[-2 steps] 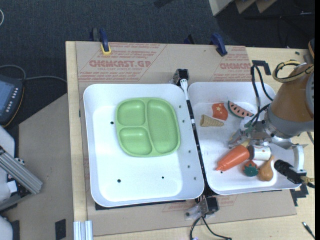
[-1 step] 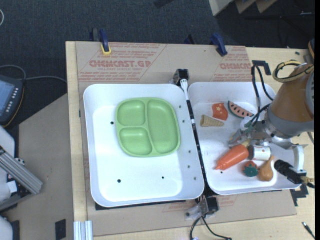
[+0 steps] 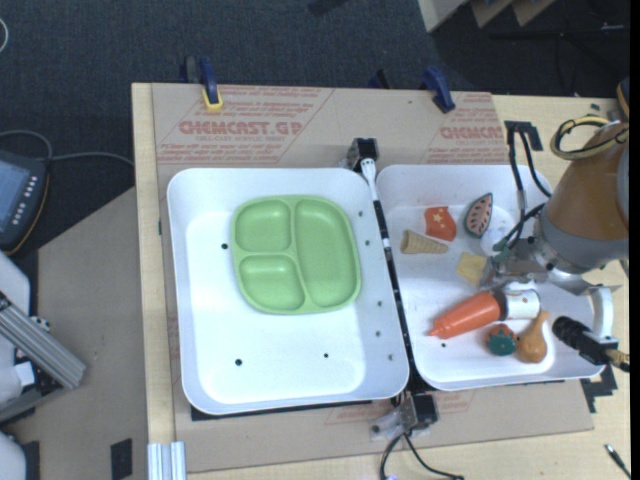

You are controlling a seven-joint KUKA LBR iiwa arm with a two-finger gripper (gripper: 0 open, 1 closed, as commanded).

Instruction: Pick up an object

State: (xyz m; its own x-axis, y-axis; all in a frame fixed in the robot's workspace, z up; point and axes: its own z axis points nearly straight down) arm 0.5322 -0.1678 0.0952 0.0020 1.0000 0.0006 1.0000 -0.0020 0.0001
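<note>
The claw [image 3: 508,280] is reaching down into the right bin [image 3: 440,363] from the right, sitting just above the thick end of a toy carrot [image 3: 467,315], and I cannot tell how it is set. The carrot is lying tilted near the bin's front, with a strawberry [image 3: 440,222], a cone [image 3: 422,242] and a watermelon slice [image 3: 479,214] lying behind it. A green divided plate [image 3: 297,254] is resting in the left bin [image 3: 200,348].
</note>
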